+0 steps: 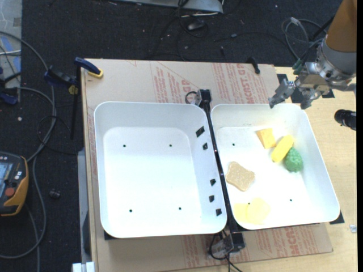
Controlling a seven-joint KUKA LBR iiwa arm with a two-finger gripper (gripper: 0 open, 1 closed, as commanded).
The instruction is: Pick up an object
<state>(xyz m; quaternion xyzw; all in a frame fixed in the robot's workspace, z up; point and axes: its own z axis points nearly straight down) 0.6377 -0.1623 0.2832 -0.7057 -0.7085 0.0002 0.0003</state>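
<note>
Down at the near edge of the right-hand shallow white bin: a pale yellow flat rounded piece, lying flat close to the divider side. Just above it, a tan bread-slice-shaped piece, apart from the yellow one but only barely. Further up and over toward the bin's right side, a fuzzy green lump touching a bright yellow elongated block that lies at a slant. Right beside that, a small yellow-orange wedge, touching or near enough the long block's upper end. All five things in the right bin, nothing between any fingers.

Left-hand shallow white bin side by side with it, black clips along the seam between them. Both sitting on a cardboard-coloured board with red print.

Farther back, at the right bin's far right corner: the two-finger gripper, hovering over the rim, well apart from the objects. Fingers spread fairly wide, holding nothing. Grey arm with orange band coming in from the upper right. Beyond all that, dark floor with loose cables.
</note>
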